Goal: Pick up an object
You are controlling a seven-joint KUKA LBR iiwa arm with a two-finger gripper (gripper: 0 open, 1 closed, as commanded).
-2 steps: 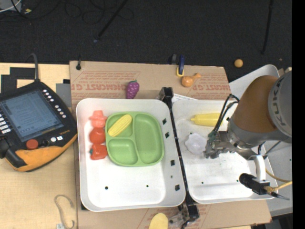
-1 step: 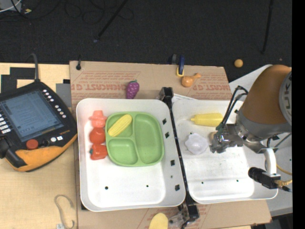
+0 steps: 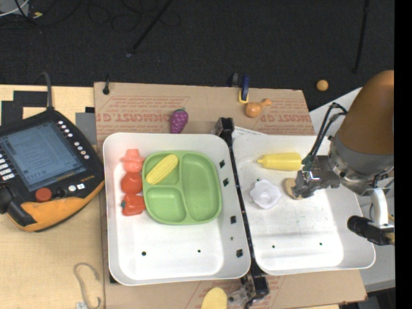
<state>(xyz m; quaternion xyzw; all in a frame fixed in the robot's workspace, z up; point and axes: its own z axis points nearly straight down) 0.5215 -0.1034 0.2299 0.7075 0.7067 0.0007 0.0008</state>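
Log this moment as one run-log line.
arm: over right bin | gripper: low beside tan object, grip unconfirmed | nearby: yellow bottle, clear cup | left bin: green tray, corn

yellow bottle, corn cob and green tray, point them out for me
yellow bottle [image 3: 281,161], camera view, middle of its body, lying in the right bin
corn cob [image 3: 161,168], camera view, middle of the cob, in the tray's upper left compartment
green tray [image 3: 201,187], camera view, bare floor of its right compartment

A dark carpeted floor [image 3: 193,31] fills the twelve o'clock side, with black cables [image 3: 151,18] trailing across it. A pale wooden desk [image 3: 45,262] lies at eight o'clock, a brown cardboard sheet [image 3: 206,105] spread over it.
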